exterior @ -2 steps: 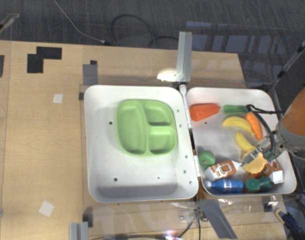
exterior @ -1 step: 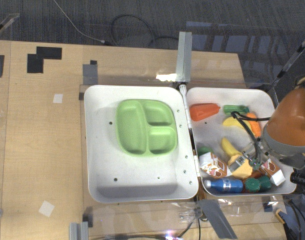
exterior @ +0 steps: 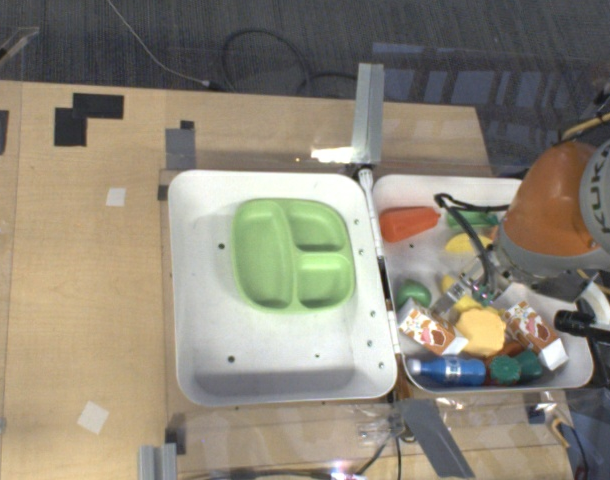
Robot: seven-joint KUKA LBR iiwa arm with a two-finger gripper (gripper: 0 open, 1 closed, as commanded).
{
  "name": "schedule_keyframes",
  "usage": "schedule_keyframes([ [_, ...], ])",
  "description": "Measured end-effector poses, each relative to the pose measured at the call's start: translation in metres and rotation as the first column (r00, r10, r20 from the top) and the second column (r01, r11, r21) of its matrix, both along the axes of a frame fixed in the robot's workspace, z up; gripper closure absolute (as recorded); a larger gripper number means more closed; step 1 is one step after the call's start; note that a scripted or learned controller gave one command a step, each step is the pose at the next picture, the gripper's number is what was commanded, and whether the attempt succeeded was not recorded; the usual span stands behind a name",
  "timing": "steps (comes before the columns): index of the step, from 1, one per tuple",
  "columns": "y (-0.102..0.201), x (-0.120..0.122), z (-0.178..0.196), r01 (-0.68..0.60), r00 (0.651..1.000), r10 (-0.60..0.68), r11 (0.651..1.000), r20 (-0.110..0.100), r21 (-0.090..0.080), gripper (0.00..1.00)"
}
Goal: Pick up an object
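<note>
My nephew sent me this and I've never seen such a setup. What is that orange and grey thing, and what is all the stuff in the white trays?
It is a robot arm, seen by a camera fixed above the bench looking down. It reaches in from the right, and its claw is lowered into the right bin, among toy items: an orange carrot, a green ball, a yellow piece, a blue bottle and small printed packets. The left bin holds a green divided plate. Whether the claw grips anything cannot be seen.
</note>
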State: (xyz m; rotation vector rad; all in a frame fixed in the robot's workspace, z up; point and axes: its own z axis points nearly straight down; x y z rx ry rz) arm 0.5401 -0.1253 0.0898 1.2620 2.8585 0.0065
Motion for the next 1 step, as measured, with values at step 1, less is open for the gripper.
schedule_keyframes([
  [1,0.0001,0.0035,0.0133,-0.003,1.000,0.003,1.000,0.011,-0.002,1.00],
])
